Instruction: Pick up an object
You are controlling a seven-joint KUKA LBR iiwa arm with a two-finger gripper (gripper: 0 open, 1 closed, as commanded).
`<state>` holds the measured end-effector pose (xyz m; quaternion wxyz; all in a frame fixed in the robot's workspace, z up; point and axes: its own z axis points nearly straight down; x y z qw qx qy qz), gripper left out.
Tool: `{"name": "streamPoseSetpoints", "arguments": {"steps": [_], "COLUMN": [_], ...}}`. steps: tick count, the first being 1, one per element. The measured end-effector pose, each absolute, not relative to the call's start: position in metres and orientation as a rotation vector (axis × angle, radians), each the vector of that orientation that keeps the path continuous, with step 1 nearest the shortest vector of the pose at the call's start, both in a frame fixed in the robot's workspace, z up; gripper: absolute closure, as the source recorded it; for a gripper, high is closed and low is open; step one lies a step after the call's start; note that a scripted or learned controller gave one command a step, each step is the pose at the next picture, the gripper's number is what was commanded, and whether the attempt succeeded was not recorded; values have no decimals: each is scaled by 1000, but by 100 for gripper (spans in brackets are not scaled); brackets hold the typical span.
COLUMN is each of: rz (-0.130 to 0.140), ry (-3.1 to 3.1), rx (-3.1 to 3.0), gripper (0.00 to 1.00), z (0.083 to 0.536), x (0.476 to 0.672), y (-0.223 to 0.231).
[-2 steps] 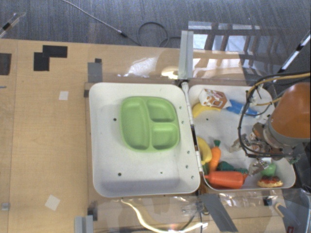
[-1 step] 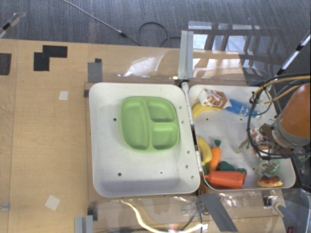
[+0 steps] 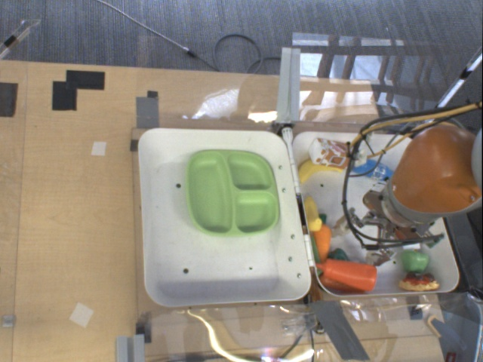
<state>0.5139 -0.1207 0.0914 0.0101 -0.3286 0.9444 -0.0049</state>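
The right bin (image 3: 451,276) holds several toy foods: an orange-red block (image 3: 349,275) at the front, a small orange carrot-like piece (image 3: 322,240), a yellow piece (image 3: 317,174), a green round piece (image 3: 414,260), a small pizza-like piece (image 3: 419,282) and a printed packet (image 3: 330,153) at the back. My gripper (image 3: 383,241) hangs low in the middle of this bin, under the orange wrist band (image 3: 436,169). It sits just behind the orange-red block and left of the green piece. The wrist and cables hide the fingers.
The left bin (image 3: 162,277) holds a green divided plate (image 3: 231,191) at its middle. A grey post (image 3: 287,89) stands behind the seam between the bins. Black cables (image 3: 355,202) loop around the wrist. Bare wooden bench lies to the left.
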Motion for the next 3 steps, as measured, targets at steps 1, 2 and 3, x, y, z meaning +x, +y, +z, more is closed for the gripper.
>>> {"name": "streamPoseSetpoints", "arguments": {"steps": [1,2,3], "rz": [10,-6,0], "ry": [2999,3023,3152], "rx": [-977,-816,-448], "gripper": [0,0,0], "z": [87,90,88], "x": [656,577,651], "y": [-128,-146,-104]}}
